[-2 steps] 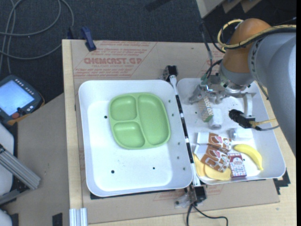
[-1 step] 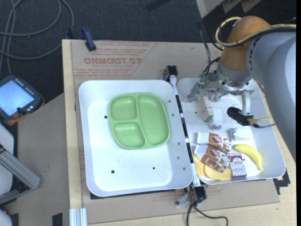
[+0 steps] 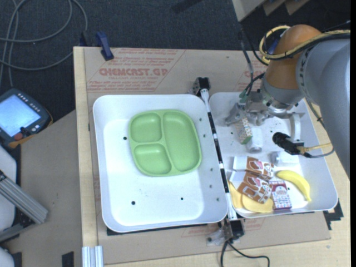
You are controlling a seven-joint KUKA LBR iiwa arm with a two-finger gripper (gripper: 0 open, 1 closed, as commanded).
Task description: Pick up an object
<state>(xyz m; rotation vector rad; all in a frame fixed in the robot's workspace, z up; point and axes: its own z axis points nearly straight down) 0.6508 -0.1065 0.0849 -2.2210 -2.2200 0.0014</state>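
The grey arm (image 3: 328, 65), smooth and rounded with a glossy orange band, is reaching in from the upper right and hanging its gripper (image 3: 247, 128) over the top of the right bin (image 3: 322, 199). A small, crinkly packet (image 3: 245, 130) is sitting right under the metal jaws — whether they are spread or pinching it, I cannot tell.

Lower in that shallow white plastic bin, a curved yellow banana (image 3: 296, 182) is lying at the lower right, just beside a small red-and-white carton (image 3: 281, 195). To their left, a brown-and-white patterned wrapper (image 3: 256, 181) is resting on a flat yellow piece (image 3: 253, 203).

The left bin (image 3: 111, 193) is holding a matte green tray (image 3: 165, 142), rounded at the corners and split into three compartments. Both bins are sitting on a table (image 3: 133, 68) of tan board printed with red lettering.
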